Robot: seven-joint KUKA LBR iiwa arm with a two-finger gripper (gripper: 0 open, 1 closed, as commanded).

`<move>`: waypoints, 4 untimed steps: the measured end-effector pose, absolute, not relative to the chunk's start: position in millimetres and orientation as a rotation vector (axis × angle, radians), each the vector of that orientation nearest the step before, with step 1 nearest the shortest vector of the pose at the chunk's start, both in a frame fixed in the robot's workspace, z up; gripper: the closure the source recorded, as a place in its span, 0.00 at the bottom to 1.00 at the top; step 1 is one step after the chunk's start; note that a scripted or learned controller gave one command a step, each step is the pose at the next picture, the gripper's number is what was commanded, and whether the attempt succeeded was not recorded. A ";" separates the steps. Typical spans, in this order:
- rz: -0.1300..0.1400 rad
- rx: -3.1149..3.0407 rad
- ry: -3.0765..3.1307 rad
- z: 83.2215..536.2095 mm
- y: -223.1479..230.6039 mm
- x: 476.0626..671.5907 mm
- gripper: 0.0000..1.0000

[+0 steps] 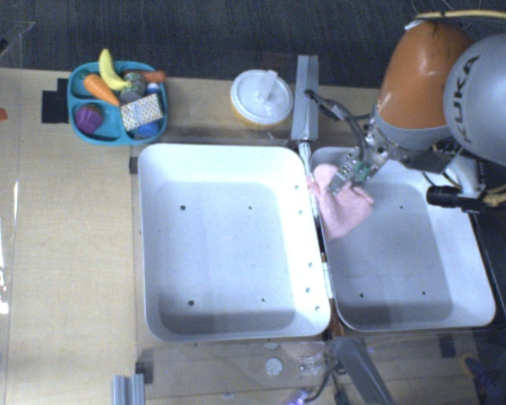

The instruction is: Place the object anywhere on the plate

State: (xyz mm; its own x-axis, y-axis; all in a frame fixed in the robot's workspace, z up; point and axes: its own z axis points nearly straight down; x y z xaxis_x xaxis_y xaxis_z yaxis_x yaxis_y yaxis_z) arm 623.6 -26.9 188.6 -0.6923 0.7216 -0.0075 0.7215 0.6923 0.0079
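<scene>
Pink cloth (344, 204), soft and crumpled, pinched at its upper edge between the closed fingers of the gripper (354, 175); hangs down from them toward the floor of the right bin (422, 302), at that bin's far-left corner, just beside the divide between the two bins; grey arm with orange band (417, 66) reaching in from the right, above the bin's far edge; left bin (223, 310) white, shallow, alongside; round white lidded cup (262, 97) on the bench beyond the left bin's far-right corner; blue compartment tray (116, 102) of toy food, banana and carrot among it, far left on the bench, well apart from the cloth.
</scene>
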 end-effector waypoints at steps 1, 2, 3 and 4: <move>0.008 1.222 2.881 227.2 -26.2 626.5 1.00; 0.005 0.622 3.069 218.7 21.5 615.2 1.00; 0.006 -0.002 3.128 224.2 71.8 604.4 1.00; 0.006 -0.001 3.128 224.3 71.6 604.4 0.00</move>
